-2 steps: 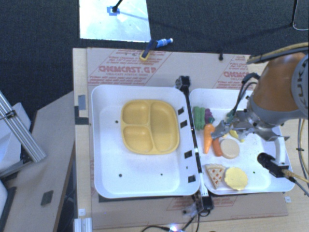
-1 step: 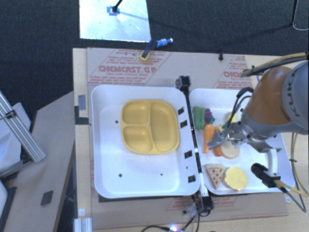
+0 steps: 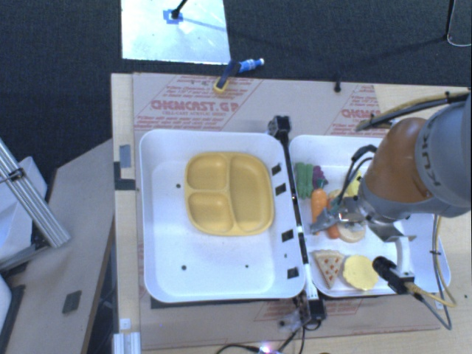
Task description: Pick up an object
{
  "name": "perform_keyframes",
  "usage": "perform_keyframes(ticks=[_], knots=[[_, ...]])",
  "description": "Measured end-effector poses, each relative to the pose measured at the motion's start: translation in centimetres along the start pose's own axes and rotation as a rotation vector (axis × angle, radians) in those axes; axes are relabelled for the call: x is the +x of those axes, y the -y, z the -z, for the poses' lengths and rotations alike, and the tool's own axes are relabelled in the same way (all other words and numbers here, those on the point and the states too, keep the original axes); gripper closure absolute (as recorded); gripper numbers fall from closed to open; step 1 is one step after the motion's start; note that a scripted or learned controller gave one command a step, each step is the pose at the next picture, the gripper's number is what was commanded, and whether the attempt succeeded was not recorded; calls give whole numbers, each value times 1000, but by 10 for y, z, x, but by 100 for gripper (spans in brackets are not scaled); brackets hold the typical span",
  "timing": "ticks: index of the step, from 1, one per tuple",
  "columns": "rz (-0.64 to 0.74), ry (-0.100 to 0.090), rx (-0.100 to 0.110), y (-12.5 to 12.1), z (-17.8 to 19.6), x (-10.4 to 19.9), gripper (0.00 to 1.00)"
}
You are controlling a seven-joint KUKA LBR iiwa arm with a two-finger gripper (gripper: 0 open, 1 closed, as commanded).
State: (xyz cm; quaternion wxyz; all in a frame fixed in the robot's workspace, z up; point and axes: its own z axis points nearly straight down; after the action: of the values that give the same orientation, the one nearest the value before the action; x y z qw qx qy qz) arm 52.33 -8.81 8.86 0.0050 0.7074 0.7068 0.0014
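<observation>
Seemingly, the gripper hung low in the right bin just beside the toy carrot, its opening impossible to judge; that small, light, stiff, slippery plastic carrot probably wanted pinching across its thick middle.

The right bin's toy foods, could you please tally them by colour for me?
Green: 1
Purple: 1
Orange: 1, the carrot
Yellow: 1, the round piece
Tan pizza slice: 1
Total: 5 plainly visible; pieces beneath the gripper are too hidden to count.
</observation>
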Motion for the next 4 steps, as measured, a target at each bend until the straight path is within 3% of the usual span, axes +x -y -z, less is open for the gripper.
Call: perform_keyframes(ticks=[1,2,3,4], knots=[[-1,5,-15,-4,15,-2,100],[2,-4,4,4,71,-4,100],[5,-4,0,7,133,-3,100],[5,-5,6,6,136,-3,100]])
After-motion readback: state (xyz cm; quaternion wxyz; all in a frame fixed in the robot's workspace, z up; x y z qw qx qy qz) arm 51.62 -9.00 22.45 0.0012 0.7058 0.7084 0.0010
